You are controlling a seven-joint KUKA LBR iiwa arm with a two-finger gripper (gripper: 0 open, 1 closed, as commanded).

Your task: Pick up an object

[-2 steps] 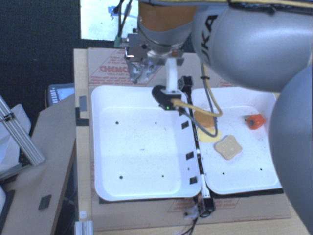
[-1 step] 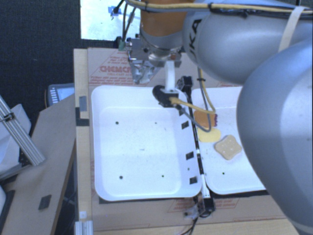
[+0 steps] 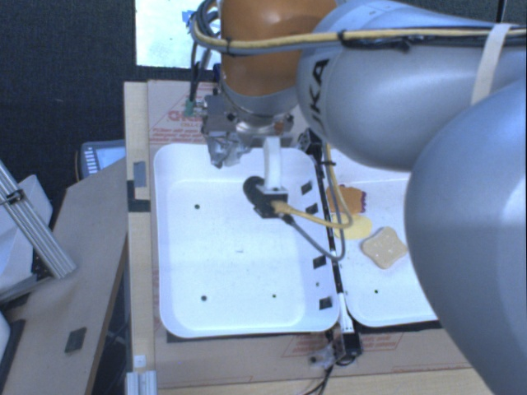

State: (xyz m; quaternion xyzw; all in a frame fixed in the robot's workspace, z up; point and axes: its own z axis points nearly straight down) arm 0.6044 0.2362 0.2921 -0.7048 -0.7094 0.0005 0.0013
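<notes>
Pincer (image 3: 221,150) hangs at the left bin's (image 3: 230,290) twelve o'clock end, its spread impossible to tell. A toast slice (image 3: 384,247) lies toward four o'clock in the right bin (image 3: 387,304); best centre squarely above it before descending.

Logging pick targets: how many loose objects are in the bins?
3, all in the right bin: orange piece, yellow piece just in front, beige square nearest. The arm may hide others.
</notes>
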